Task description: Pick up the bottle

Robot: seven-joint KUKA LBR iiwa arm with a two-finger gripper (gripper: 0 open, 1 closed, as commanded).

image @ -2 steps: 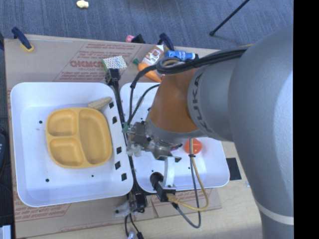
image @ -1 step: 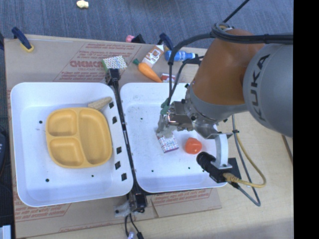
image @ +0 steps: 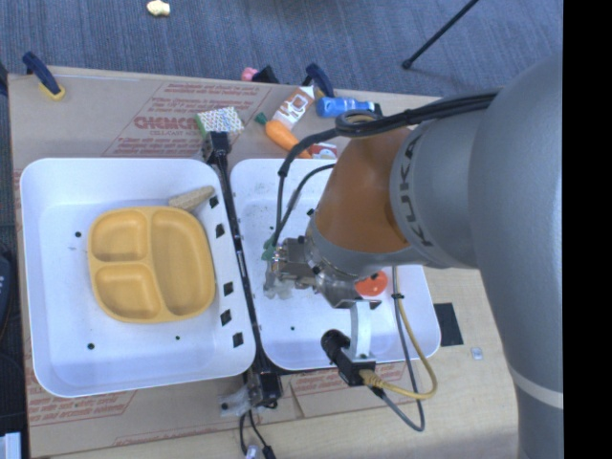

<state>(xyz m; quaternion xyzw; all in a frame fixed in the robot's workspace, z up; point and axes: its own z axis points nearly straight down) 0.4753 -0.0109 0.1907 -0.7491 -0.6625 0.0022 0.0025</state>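
A small bottle (image: pixel 286 119) with a white label and an orange end lies on the cardboard just beyond the far rim of the right bin (image: pixel 251 187). My gripper (image: pixel 278 273) hangs low over the left-middle of that bin, well short of the bottle, and the orange wrist band and grey arm cover most of the bin. A red-orange object (image: pixel 372 283) peeks out from under the wrist on the bin floor; what it is I cannot tell.
The left bin (image: pixel 48 352) holds a yellow divided plate (image: pixel 151 262) and a tan piece (image: pixel 192 199). A blue object (image: pixel 341 106), a patterned block (image: pixel 219 120) and blue clamps (image: pixel 42 75) sit along the far edge. Cables (image: pixel 406 371) trail at the front.
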